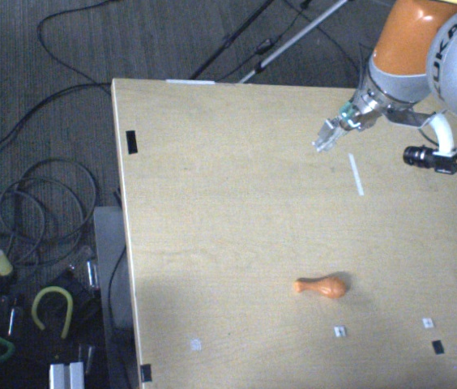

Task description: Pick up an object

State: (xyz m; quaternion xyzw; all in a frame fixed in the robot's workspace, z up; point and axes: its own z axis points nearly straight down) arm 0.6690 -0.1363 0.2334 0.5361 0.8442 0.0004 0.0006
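The end effector (326,138), slim metallic fingers whose spread I cannot tell, hangs over the far right of the smooth tan table (212,217), a thin white stick (356,174) just beside it, and a pear-shaped orange object (322,286) lies nearer.

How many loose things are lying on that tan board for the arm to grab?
2. An orange pear-shaped object lies near the front of the tan board, and a thin white stick lies farther back, just below the hand. The arm may hide others.
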